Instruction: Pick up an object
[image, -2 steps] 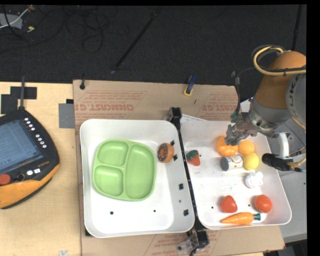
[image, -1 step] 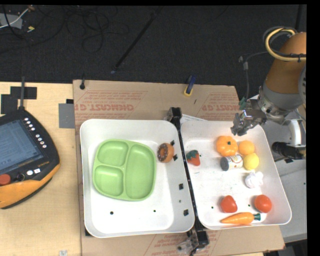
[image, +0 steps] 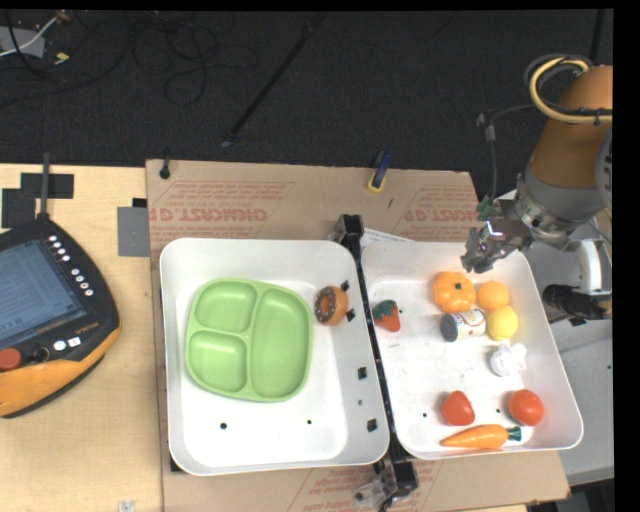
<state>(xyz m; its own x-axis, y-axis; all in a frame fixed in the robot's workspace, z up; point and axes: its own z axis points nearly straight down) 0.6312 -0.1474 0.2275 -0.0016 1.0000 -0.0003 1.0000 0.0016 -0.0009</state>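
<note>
Grey arm (image: 560, 190), orange band above the wrist, yellow looped cable, dark metallic hand (image: 484, 248)

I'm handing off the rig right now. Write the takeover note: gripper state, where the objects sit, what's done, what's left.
Gripper: above the right bin's far edge, nothing seen between its fingers; open or shut is unclear.
Right bin: pumpkin, orange, lemon, small can, strawberry, white crumpled piece, two tomatoes, carrot.
Left bin: green divided plate, doughnut by the divider.
Done: no pick visible.
Left: descend, grasp one object, lift it.
</note>
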